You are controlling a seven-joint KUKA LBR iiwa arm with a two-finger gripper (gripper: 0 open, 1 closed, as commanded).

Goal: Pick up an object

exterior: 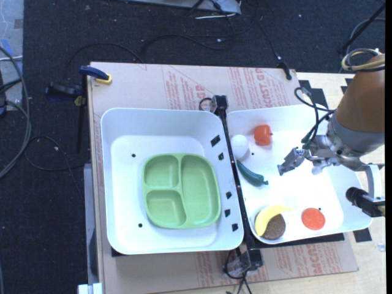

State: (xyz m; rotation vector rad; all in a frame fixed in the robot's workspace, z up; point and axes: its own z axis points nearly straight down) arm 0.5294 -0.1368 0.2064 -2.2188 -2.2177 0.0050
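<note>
The right bin holds several small objects. An orange-red piece lies toward its far side, with a white ball just left of it. A teal curved piece rests by the bin's left wall. At the near side are a yellow piece with a brown disc and a red disc. My gripper hangs over the middle of this bin, open, with nothing between its fingers. It sits to the right of the teal piece and on the near side of the orange-red piece.
The left bin holds a light green divided plate. A black divider with clips runs between the bins. Cables trail near the arm at the right. A blue and yellow clamp grips the bench's far left corner.
</note>
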